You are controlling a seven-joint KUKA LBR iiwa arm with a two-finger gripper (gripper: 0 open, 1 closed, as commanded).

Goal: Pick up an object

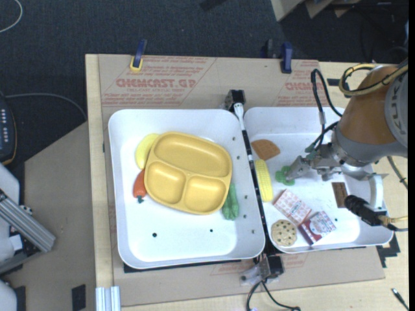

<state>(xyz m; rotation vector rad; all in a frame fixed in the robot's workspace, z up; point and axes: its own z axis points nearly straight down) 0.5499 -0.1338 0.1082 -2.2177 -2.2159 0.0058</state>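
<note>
The left bin (130,193) is white and carries a mustard-yellow divided tray (187,172), with a red-orange pepper (139,186) and a green vegetable (230,205) at its edges; the right bin (285,118) is white too. In it lie a yellow corn cob (263,179), a brown flat piece (265,149), a tan dark-speckled cookie (283,232) and a red-and-white patterned packet (292,207); the table (104,109) is pale tan with red lettering.

- Left bin (123,193): tray (187,172) in the middle, carrot (139,185) at its left edge.
- Right bin (285,118): corn (263,180) along left wall, cookie (283,232) at front, pincer (293,172) above the middle.
</note>
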